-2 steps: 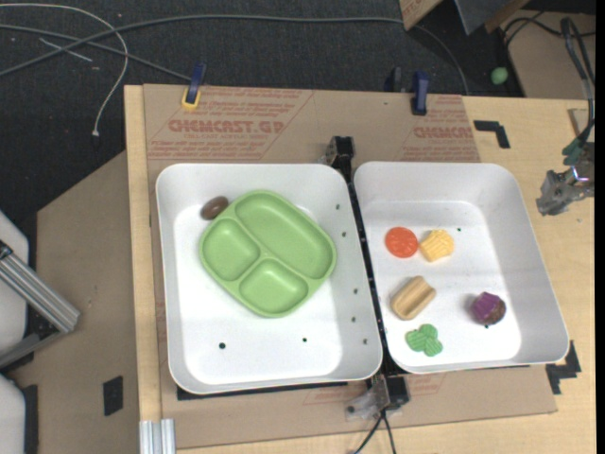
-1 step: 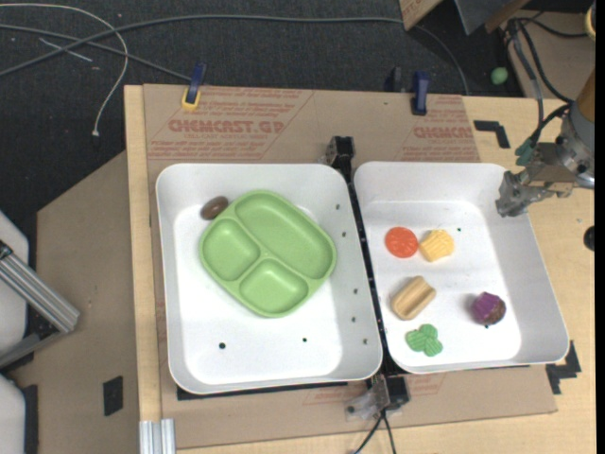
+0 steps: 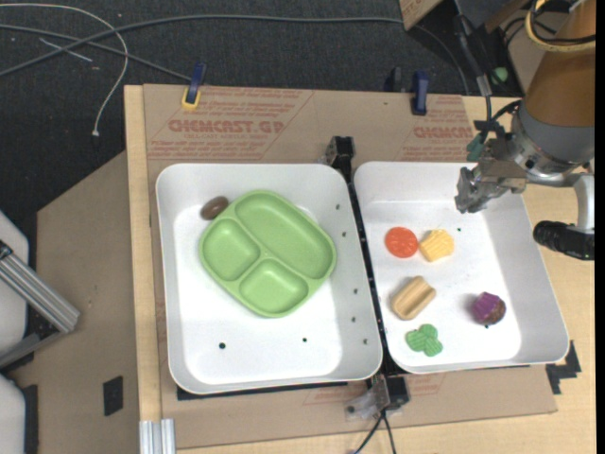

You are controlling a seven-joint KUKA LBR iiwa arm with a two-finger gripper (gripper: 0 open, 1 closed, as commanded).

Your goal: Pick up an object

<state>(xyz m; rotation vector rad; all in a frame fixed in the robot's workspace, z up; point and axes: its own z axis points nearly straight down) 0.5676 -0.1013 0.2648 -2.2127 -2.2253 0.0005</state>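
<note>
Approaching: the gripper hung over the far part of the right bin, with nothing seen between its fingers.
Claw state: could not be told from this slant.
Candidates: orange tomato and yellow corn piece lay nearest; tan bread, green broccoli and purple fruit sat farther off.
Left bin: green divided plate, small brown object.
Next: likely centring over one item, then descending.
</note>
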